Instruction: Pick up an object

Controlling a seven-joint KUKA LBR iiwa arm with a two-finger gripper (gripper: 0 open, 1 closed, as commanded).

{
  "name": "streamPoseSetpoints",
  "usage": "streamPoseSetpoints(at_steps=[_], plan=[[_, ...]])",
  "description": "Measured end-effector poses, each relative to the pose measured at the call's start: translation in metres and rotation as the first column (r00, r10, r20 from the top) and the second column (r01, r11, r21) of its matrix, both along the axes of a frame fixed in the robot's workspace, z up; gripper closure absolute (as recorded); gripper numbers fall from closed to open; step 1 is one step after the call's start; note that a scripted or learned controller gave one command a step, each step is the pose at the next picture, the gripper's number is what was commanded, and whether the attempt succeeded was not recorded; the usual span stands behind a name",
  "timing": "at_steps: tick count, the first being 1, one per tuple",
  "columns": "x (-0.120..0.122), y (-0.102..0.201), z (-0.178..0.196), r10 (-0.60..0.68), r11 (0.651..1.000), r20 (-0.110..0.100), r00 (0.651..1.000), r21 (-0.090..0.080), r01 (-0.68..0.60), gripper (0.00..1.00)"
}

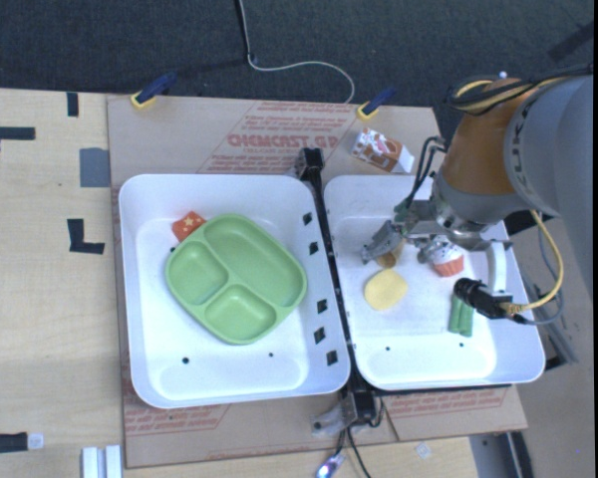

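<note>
In the right bin (429, 371), nearest the front, a small green thing (461, 319) can be seen lying flat by the right wall; it looks thin and hard, and it could be pinched across its narrow sides.

A little further back and to the left, a round yellow thing (385, 290) is found lying on the white floor; it looks smooth and light, maybe a bit soft; it might slip if squeezed at the edges, so it is best held across its middle.

Just behind it the gripper (383, 248) is seen, low in the bin; its two fingers are spread apart, and a small brown bit (387, 259) is seen just below them, though it cannot be told if it is touched; nothing is clamped between them.

To the right, a little white and red thing (446, 260) is tucked under the wrist; it looks like a tiny cupcake, light and easy to tip.

In the left bin (149, 366) a green tray (236, 278) is laid, wide and flat, hard to grab; a small orange piece (187, 225) peeks out behind it.

Beyond the bins, a small packet (379, 150) is left on the cardboard (269, 137).
</note>
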State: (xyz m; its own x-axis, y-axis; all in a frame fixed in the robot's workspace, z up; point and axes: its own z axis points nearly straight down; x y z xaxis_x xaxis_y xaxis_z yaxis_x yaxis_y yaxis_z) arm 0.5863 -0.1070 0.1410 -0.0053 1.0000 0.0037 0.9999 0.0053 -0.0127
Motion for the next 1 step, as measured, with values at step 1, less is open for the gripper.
streamPoseSetpoints(at_steps=[1], plan=[[-0.0007,0.0103,-0.0605,-0.003,1.000,0.009,1.000,-0.004,0.004,0.00]])
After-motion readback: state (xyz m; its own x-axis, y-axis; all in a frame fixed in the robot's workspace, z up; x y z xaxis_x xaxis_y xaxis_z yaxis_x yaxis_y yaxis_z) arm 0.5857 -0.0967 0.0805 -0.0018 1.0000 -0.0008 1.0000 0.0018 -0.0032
